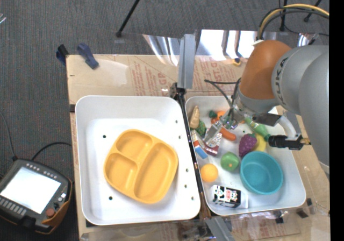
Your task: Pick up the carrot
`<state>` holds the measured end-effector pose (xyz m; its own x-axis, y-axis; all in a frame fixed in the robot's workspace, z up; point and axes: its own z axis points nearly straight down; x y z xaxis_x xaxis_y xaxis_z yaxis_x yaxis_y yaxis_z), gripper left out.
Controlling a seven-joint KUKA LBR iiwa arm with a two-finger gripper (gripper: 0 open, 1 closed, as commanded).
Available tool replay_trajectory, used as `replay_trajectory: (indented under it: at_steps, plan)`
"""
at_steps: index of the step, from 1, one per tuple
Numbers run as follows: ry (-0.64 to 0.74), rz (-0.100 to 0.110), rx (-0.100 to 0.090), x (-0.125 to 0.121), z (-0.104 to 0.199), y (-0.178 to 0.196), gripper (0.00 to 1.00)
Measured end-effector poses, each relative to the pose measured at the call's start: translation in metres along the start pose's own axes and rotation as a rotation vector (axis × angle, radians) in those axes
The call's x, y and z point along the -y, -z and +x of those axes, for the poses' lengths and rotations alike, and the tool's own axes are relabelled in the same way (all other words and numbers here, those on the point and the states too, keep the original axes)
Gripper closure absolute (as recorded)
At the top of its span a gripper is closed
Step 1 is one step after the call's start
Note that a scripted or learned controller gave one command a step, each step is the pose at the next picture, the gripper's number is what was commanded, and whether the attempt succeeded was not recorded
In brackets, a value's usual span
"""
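The gripper point(219, 133) hangs low in the right bin point(298, 189), just left of the carrot point(228, 134) — a small orange piece lying among toy food near the bin's far-middle. Whether the fingers are wide or closed cannot be told from this view. A purple grape bunch point(248, 144), green apple point(230, 161), orange ball point(209, 172) and teal bowl point(261, 172) lie nearer. The left bin point(86, 127) holds a yellow divided plate point(141, 165).

Dark grey carpet point(64, 8), tripod legs point(134, 3)
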<state>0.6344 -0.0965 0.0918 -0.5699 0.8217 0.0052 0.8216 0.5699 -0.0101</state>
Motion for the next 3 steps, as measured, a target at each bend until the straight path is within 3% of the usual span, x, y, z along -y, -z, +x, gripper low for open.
replay_trajectory:
  at_steps: [1, 2, 3]
  plan:
    - [-0.226, 0.003, -0.008, -0.007, 0.000, -0.007, 0.00]
    - [-0.076, -0.014, 0.010, 0.023, -0.052, 0.076, 0.00]
    - [-0.075, -0.008, 0.005, 0.012, -0.036, 0.002, 0.00]
